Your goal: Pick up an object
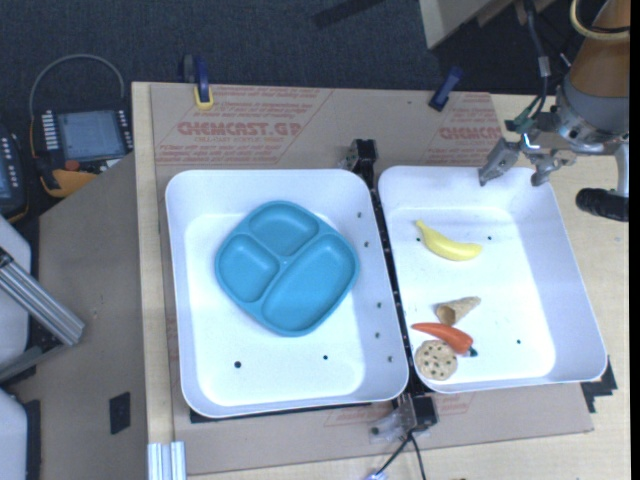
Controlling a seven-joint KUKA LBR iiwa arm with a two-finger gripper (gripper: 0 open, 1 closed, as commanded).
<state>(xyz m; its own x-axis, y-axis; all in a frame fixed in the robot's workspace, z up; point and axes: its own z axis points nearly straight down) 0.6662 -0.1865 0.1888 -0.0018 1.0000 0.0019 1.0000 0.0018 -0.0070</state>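
Note:
The right bin [560,268] holds a yellow banana [447,241] near its middle. Closer to the front lie an ice-cream cone [457,309], a red chili pepper [443,336] and a chocolate-chip cookie [436,360]. My gripper [517,170] hangs over the bin's far right corner, above and to the right of the banana. Its two fingers are spread apart and open, with nothing between them.
The left bin [200,358] carries a blue divided plate [287,266]. A black clamp [361,155] sits between the bins at the back. Cardboard [300,118] lies under both bins, and a small screen device [88,134] sits off the bench at the left.

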